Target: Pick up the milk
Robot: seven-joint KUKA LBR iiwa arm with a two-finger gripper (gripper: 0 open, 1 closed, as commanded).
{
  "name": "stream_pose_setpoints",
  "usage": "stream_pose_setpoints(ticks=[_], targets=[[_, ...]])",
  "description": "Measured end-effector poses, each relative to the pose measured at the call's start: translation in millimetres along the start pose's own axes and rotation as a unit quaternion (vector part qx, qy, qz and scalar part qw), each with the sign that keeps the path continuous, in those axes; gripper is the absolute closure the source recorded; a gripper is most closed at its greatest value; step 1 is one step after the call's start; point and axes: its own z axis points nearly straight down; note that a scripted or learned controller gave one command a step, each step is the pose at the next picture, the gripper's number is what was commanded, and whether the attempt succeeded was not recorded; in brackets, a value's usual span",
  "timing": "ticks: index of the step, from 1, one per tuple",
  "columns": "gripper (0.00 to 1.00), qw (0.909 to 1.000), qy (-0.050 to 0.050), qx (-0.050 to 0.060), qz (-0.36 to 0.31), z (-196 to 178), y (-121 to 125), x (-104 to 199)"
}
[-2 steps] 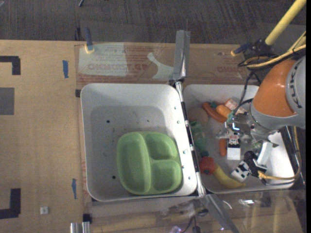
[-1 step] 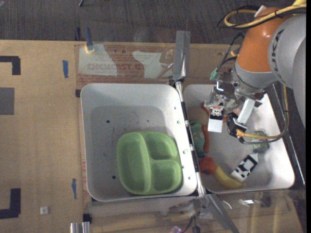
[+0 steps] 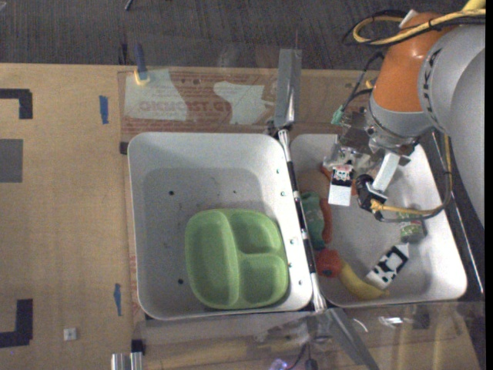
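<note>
- While you look down on the table, you see two white bins side by side: the left bin and the right bin.
- Your arm reaches in from the right, its orange band above the wrist, and hangs over the upper part of the right bin.
- Your claw sits over the upper left part of that bin; you cannot tell whether it is released or clenched.
- A small white carton with dark marks, the milk, shows right at the claw's tip, upright or nearly so; you cannot tell whether it is gripped or merely beside the tip.
- A second black-and-white patterned box lies near the lower edge of the right bin, touching a yellow banana.
- Just left of the banana you see a red-orange item, and above it a green item against the bin's left wall.
- A green divided plate rests in the lower part of the left bin.
</note>
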Motion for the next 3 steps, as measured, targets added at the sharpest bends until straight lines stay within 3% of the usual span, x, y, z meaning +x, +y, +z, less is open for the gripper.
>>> stream_pose_setpoints(ticks=[1, 2, 3], targets=[[1.00, 0.9965, 0.000, 0.003, 0.084, -16.4, -71.5, 44.6], [1.00, 0.9970, 0.000, 0.001, 0.077, -39.8, -82.0, 55.0], [1.00, 0.9957, 0.000, 0.003, 0.092, -24.3, -111.5, 45.8]])
